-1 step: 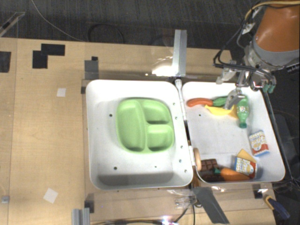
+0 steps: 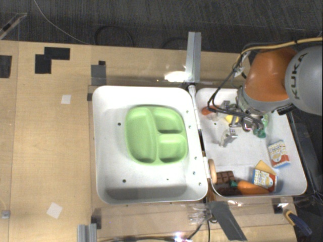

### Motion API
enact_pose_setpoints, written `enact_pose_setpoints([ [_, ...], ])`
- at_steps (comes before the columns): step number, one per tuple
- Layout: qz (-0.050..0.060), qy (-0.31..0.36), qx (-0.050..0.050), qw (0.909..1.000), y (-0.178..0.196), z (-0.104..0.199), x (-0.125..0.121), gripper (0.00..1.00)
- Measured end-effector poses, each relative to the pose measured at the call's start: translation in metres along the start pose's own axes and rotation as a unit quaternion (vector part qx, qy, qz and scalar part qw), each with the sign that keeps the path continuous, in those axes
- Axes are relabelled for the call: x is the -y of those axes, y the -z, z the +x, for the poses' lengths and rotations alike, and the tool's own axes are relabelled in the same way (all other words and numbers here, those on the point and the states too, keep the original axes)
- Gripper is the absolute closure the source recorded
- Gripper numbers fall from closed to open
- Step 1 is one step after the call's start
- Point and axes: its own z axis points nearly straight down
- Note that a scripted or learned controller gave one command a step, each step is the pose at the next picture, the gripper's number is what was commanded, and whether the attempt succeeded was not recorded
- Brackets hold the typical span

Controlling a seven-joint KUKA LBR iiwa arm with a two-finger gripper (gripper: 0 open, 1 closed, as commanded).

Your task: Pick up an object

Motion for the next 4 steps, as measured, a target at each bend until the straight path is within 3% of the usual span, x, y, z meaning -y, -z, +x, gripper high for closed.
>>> enact_pose_setpoints([
  [2,0.000,0.027,0.000,0.9996,-0.009,0.028,-0.009,0.00],
  [3,-0.001,0.034,-0.009,0.9994,-0.011,-0.037,0.002,0.00],
  [4,-0.001,-0.019,-0.001,0.9998,-0.011,-0.006,-0.002,0.00],
])
